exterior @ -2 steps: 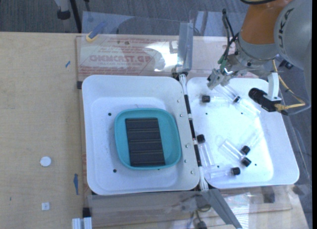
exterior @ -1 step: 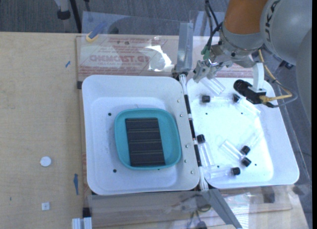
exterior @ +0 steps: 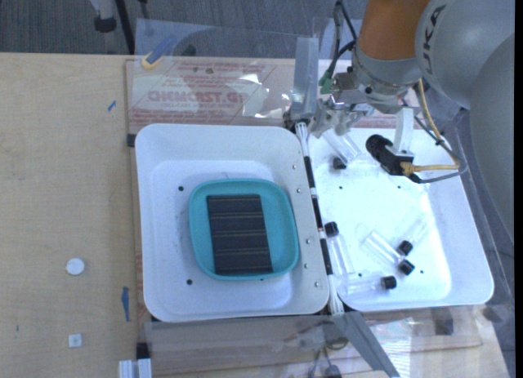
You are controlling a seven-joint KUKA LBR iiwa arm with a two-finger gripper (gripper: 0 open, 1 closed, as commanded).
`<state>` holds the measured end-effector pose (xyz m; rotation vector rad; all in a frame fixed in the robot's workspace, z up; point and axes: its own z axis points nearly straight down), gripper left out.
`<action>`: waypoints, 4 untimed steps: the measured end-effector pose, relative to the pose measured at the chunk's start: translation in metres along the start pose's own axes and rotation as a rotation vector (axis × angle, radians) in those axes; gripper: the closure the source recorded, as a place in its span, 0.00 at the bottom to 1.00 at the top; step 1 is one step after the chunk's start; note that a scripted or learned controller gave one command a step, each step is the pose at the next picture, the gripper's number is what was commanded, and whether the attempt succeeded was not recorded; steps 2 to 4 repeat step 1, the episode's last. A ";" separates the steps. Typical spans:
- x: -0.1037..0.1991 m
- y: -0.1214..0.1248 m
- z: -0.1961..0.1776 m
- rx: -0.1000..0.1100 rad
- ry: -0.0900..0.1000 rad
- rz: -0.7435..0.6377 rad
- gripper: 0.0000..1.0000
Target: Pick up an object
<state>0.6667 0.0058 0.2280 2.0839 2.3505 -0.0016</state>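
Pickup is not yet done: jaws, whose state cannot be told, hover near a capped vial (exterior: 341,154) in the right bin (exterior: 445,205), apparently holding nothing.

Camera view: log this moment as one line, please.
arm: over right bin, far left corner | capped vials: lying in right bin | teal tray: in left bin | grasp: unconfirmed

The grey arm (exterior: 470,33) is seen coming in from the right, and the gripper (exterior: 335,122) is pointed down at its end.
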 end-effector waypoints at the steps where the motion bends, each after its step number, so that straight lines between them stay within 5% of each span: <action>1: 0.017 0.002 0.006 0.001 0.000 0.145 1.00; 4: 0.017 0.002 0.006 0.001 0.000 0.145 1.00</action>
